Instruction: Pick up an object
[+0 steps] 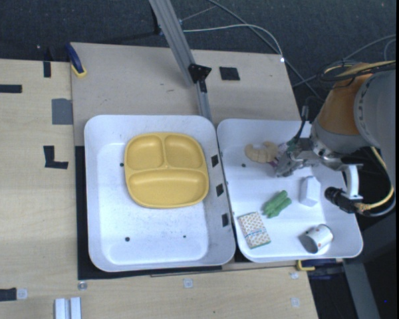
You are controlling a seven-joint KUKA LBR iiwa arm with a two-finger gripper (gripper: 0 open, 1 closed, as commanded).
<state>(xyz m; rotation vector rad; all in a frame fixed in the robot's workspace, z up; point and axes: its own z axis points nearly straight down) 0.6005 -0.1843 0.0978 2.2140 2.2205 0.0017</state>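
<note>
Over the right bin, arm bent low, gripper beside tan object.

- I see the left bin crowded by a yellow tray; bare floor below it.
- Right bin: tan piece, green piece, white block, card, cup scattered; gaps between.

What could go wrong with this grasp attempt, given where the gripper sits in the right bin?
1. The gripper sits right beside the tan object; a slightly off closure may nudge it away rather than grasp it.
2. The white block and green object lie near; the arm could bump them.
</note>
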